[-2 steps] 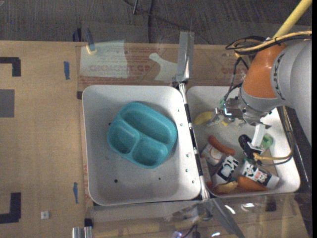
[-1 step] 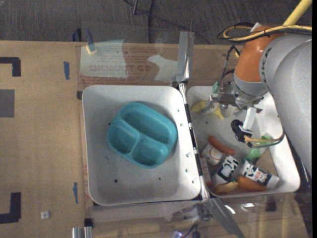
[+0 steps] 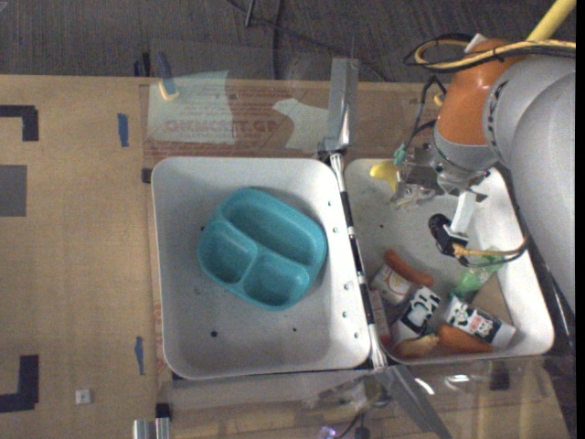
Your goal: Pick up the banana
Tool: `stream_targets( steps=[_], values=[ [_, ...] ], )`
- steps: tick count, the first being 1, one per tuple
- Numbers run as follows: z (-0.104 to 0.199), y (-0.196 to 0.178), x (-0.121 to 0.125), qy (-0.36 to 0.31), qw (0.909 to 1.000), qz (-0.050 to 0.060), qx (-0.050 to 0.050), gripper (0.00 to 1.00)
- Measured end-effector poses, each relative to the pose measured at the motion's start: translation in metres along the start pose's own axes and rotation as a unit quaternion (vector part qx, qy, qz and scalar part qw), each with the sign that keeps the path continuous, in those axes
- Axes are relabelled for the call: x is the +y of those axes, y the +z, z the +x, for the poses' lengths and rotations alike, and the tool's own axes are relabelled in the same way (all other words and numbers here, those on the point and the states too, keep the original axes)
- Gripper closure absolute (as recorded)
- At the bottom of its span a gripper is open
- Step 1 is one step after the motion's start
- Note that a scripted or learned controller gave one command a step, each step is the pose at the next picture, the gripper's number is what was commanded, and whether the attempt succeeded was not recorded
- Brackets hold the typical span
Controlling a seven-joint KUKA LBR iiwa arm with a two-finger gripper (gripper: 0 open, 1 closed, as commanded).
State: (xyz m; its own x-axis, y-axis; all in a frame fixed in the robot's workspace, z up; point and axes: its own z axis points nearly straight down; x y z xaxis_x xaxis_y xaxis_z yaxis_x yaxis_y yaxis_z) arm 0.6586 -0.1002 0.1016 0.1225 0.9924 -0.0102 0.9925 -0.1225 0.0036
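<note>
Camera view | banana (image 3: 384,173) touching claw (image 3: 409,188), its left | claw state unclear

- My arm (image 3: 539,144): big rounded pale-grey shell, smooth, glossy w/ soft highlights.
- Orange band (image 3: 468,108) above my wrist, dome-shaped, shiny, w/ a darker grey ring under it.
- Wrist block below the band: dark-grey metal, boxy, small parts too blurred to make out.
- Black cables (image 3: 448,48) loop over the orange band; one thin black cable runs down the wrist side.
- Yellow hose or cable curves along the top of the band, near the black ones.
- My gripper (image 3: 413,190): dark, small, detail unclear.
</note>
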Motion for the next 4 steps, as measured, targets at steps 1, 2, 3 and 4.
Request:
stream_targets(
  steps=[1, 2, 3, 4],
  values=[
    [-0.041, 0.013, 0.012, 0.104, 0.9944, 0.011, 0.007, 1.0],
    [0.038, -0.084, 0.004, 0.211, 0.9775, 0.003, 0.004, 1.0],
    [0.04, -0.094, 0.005, 0.208, 0.9781, 0.002, 0.003, 1.0],
    [0.04, -0.094, 0.005, 0.208, 0.978, 0.002, 0.004, 0.0]
  ],
)
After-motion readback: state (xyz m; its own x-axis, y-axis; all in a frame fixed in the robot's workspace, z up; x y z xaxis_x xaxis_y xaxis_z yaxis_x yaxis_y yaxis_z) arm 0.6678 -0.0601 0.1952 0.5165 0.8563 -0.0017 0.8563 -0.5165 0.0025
